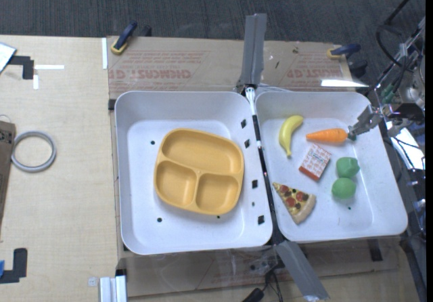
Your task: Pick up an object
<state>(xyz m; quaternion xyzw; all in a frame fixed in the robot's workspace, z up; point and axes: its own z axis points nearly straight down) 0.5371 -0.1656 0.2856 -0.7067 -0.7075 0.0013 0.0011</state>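
Camera view: the gripper (pixel 360 126) hangs at the right bin's (pixel 379 226) far right side, its tip just at the carrot's (pixel 327 136) green end; whether it is apart or together, I cannot tell; the carrot lies just left of it, long axis left-right, banana (pixel 289 133) beyond; the left bin holds a yellow tray (pixel 199 171).

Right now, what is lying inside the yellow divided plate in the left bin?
The yellow divided plate shows three bare compartments, with no item lying in them. What is under the plate cannot be seen, because the plate covers that part of the left bin.
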